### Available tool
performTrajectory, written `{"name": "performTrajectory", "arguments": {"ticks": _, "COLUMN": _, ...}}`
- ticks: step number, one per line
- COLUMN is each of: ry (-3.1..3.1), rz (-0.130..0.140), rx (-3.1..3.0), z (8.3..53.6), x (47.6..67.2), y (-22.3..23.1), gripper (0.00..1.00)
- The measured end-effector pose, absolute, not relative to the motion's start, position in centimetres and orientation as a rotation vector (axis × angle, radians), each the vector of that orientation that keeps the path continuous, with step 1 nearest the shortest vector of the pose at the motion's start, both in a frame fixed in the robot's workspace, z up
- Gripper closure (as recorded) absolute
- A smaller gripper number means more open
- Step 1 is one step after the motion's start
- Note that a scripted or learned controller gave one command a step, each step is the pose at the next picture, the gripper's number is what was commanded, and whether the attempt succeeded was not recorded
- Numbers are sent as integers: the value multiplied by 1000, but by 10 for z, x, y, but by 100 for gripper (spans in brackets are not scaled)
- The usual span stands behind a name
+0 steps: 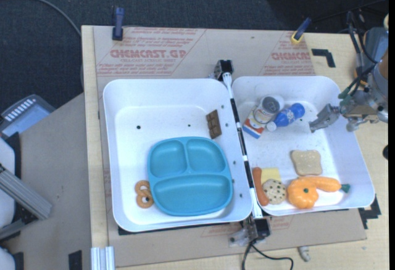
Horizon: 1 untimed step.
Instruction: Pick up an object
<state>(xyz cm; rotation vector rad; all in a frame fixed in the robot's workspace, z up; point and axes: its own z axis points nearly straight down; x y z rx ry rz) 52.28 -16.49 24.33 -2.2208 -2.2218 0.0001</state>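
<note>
My gripper [337,121] hangs over the right edge of the right bin [353,150], open, with nothing between its fingers. One grey finger [322,118] points left toward a blue bottle-like toy [290,114], a short gap away. Next to that toy stand a small tin [270,105] and a red, white and blue carton [252,129]. Nearer the front lie a bread slice [307,162], an orange pumpkin [302,194], a carrot [325,184], a cookie [272,190], a yellow cheese piece [270,174] and a sausage [257,185].
The left bin [123,139] holds a blue divided plate [188,175], a pretzel [144,193] by its left side and a chocolate bar [213,124] against the right wall. A ridge [237,133] separates the two bins. Blue clamps [117,22] hold the board.
</note>
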Motion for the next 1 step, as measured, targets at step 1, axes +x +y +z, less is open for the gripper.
{"name": "performTrajectory", "arguments": {"ticks": 1, "ry": -2220, "rz": 1, "rx": -2221, "z": 154, "x": 483, "y": -179, "gripper": 0}}
